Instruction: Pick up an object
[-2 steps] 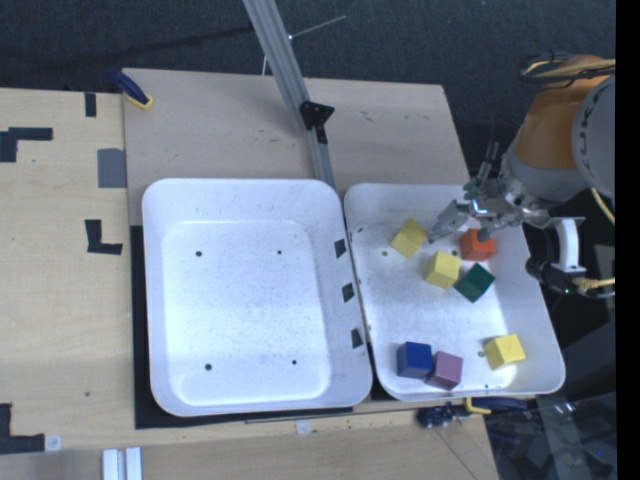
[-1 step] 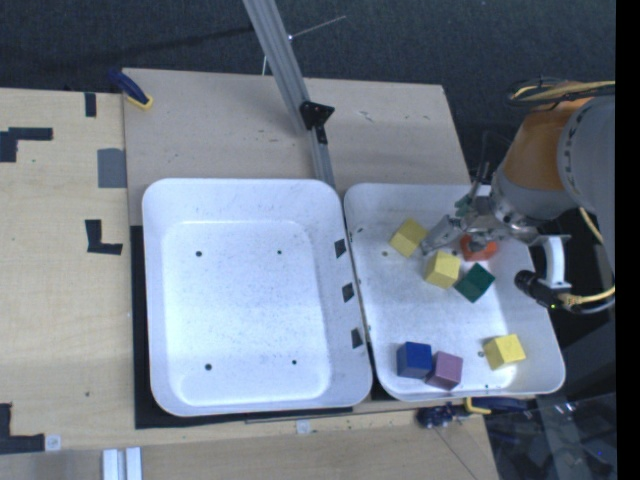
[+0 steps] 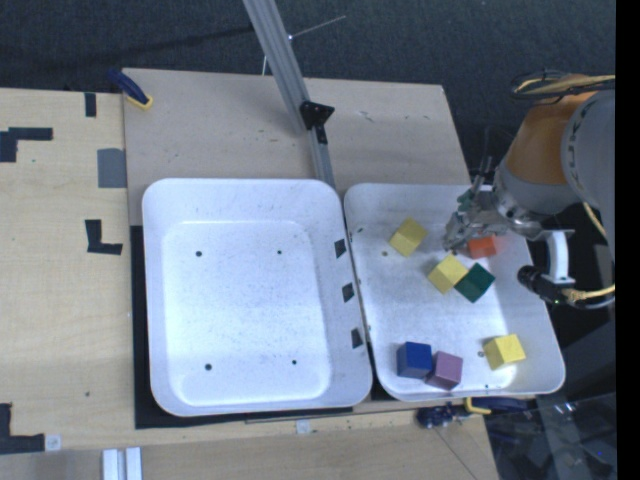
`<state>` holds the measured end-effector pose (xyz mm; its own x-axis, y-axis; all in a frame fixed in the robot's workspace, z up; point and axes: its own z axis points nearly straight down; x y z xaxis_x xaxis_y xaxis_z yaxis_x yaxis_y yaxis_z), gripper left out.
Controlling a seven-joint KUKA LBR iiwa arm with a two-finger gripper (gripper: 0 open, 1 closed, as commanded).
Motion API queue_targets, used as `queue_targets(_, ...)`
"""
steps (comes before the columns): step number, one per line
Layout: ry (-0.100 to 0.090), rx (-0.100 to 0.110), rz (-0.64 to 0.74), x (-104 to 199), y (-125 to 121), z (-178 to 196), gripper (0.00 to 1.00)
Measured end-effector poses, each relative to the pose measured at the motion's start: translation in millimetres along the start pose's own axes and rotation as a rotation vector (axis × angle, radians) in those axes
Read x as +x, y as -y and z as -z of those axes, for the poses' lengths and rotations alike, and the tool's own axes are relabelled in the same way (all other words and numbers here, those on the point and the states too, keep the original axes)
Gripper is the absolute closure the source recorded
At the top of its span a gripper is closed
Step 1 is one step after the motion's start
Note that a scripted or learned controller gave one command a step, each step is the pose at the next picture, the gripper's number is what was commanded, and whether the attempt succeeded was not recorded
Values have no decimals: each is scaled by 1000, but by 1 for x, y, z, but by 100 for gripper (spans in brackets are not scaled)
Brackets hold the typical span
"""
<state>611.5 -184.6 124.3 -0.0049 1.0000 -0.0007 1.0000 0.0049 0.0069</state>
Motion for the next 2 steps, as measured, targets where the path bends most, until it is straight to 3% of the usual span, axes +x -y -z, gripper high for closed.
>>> queue_targets(2,0,3,-2,7,-3,86,100)
